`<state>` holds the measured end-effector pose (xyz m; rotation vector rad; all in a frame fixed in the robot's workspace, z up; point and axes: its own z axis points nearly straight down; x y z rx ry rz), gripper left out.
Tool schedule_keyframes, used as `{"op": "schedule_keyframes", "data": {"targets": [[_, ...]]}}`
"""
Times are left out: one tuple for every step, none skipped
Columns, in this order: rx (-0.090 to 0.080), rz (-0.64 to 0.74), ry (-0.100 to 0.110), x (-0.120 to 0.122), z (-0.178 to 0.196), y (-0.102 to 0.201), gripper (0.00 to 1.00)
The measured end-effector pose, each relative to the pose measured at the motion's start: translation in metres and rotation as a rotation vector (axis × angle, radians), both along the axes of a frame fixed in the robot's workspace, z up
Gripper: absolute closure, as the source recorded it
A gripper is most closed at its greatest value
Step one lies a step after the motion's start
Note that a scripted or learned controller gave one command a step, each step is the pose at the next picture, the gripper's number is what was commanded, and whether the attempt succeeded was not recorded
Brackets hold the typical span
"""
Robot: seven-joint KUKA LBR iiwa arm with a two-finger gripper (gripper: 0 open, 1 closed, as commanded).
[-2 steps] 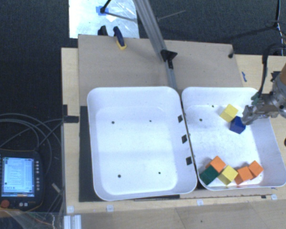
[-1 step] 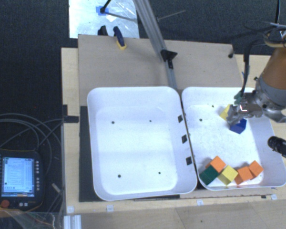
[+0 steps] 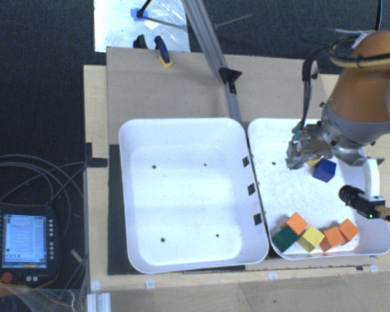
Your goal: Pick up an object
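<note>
Honestly, I cannot tell from here whether the gripper (image 3: pixel 303 155) is released or clenched; it sits low in the right bin (image 3: pixel 273 142), just beside a blue cube (image 3: pixel 324 170) with a sliver of yellow showing at its upper left. My worry is a miss: the gripper looks offset to the cube's left, so it may nudge the cube away or close on nothing. The bin wall is also near. By my count: one blue cube by the gripper, then a cluster at the front of three orange, one yellow (image 3: pixel 310 239) and one green (image 3: pixel 285 238). The left bin (image 3: pixel 133 142) makes two bins.
</note>
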<state>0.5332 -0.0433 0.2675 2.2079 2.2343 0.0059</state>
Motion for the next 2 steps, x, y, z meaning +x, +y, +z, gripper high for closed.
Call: {"op": "schedule_keyframes", "data": {"targets": [[0.0,-0.001,0.0,0.002,0.005,0.049,1.0],[0.0,-0.001,0.0,0.006,0.006,0.099,1.0]]}}
